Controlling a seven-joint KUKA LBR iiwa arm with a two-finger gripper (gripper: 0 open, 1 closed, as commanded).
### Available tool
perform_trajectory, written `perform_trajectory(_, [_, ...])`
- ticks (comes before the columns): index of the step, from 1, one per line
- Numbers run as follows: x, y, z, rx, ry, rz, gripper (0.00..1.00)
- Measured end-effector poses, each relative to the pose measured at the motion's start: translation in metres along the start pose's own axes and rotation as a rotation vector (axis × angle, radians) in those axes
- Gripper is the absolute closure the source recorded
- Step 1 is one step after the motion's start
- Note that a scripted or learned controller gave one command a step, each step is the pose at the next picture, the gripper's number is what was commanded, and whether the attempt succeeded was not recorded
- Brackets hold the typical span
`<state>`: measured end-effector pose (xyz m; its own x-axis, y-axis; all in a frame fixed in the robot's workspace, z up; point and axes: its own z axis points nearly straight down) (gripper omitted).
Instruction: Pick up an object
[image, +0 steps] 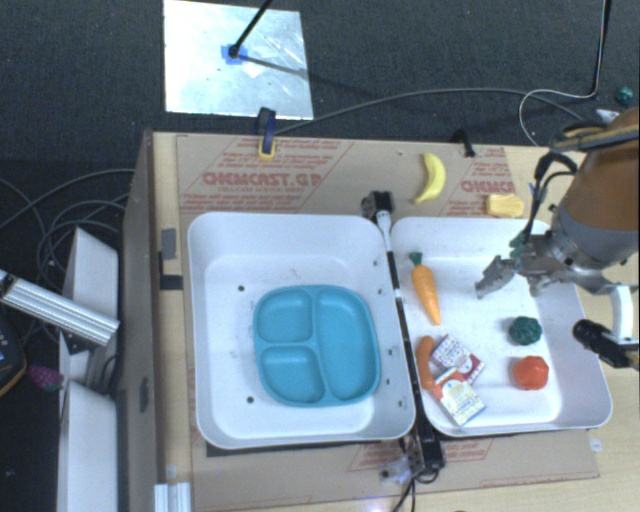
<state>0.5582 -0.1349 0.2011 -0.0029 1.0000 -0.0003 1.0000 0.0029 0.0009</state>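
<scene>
The right bin (580, 405) holds an orange carrot (427, 289), a dark green lump (525, 329), a red-orange ball (530, 372), an orange sausage-shaped piece (425, 360) and two small red-and-white packets (458, 375). My gripper (512, 279) hangs over the upper middle of this bin, between the carrot and the green lump. It is open, its fingers (489, 281) spread apart with nothing between them. The grey arm with its orange band (605, 180) comes in from the right.
The left bin (225, 250) carries a blue divided plate (316, 343). A banana (432, 178) and a yellow block (505, 205) lie on the cardboard behind the right bin. Cables run along the back and left.
</scene>
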Motion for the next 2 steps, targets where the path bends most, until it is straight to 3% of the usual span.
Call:
perform_trajectory(1, [0.046,0.043,0.058,0.001,0.001,-0.001,0.0])
perform_trajectory(2, [0.052,0.077,0.117,0.001,0.0,-0.002,0.0])
